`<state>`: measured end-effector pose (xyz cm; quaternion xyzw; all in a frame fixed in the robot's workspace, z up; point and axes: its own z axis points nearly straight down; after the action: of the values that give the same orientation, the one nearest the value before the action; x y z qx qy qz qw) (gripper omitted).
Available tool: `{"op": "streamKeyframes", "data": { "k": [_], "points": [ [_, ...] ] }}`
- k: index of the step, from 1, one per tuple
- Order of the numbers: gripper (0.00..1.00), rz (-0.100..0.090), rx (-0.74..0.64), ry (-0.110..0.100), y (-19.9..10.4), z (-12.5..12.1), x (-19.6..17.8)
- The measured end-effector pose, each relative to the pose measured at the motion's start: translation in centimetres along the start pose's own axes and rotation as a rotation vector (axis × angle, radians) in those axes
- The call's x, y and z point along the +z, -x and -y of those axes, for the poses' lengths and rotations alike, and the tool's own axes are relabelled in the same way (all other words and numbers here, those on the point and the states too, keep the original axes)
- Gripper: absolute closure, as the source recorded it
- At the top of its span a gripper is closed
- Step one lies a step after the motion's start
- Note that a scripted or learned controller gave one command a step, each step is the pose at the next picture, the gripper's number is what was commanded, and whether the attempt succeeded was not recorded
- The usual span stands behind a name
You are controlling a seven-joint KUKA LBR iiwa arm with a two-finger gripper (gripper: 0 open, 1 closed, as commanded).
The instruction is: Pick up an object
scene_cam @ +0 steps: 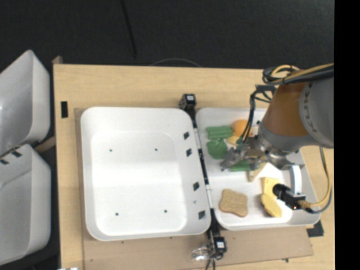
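Bread slice (233, 202) and yellow piece (270, 205) lie nearest in right bin (253, 223). Claw (239, 156) sits low over green pieces (217, 140), finger state indeterminable. Orange ball (240, 127) farther back. Left bin (140, 170) adjoins on tabletop (140, 86).

wooden bench (135, 83), left white bin (135, 173)

Bread slice (233, 202) in right bin (225, 221)
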<state>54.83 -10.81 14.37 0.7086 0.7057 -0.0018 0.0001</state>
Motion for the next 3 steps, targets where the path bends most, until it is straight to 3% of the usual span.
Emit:
{"op": "streamKeyframes", "data": {
  "k": [2, 3],
  "points": [
    [0.0, -0.002, -0.008, 0.007, -1.0, -11.9, 4.4],
    [0.0, -0.003, -0.009, -0.014, -0.9, -13.9, 4.4]
  ]
}}
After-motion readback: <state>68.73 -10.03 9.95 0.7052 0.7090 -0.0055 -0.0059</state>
